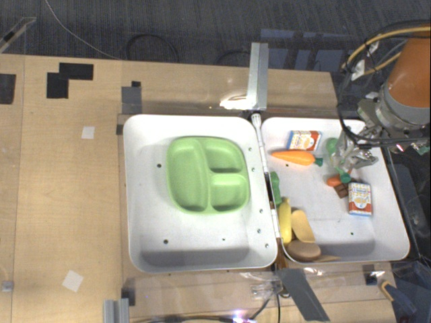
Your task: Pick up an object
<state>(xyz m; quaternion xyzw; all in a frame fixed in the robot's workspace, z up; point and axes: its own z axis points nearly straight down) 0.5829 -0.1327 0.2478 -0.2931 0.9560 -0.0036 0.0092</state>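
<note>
End effector near right bin's rim

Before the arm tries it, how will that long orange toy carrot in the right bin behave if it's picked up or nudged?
The long orange toy carrot looks like smooth, rigid plastic, so it will probably stay stiff and feel light. Its tapered round shape suggests it may roll or pivot when nudged. Lying flat near the small white and orange carton, it may slip from a claw closing on its narrow tip.

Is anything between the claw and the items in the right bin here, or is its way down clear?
Nothing visible blocks it. The claw hangs over the right bin, directly above a small cluster of orange, brown and green pieces. The carrot lies to its left and a small carton just below it in the camera view, both beside it, not underneath.
</note>
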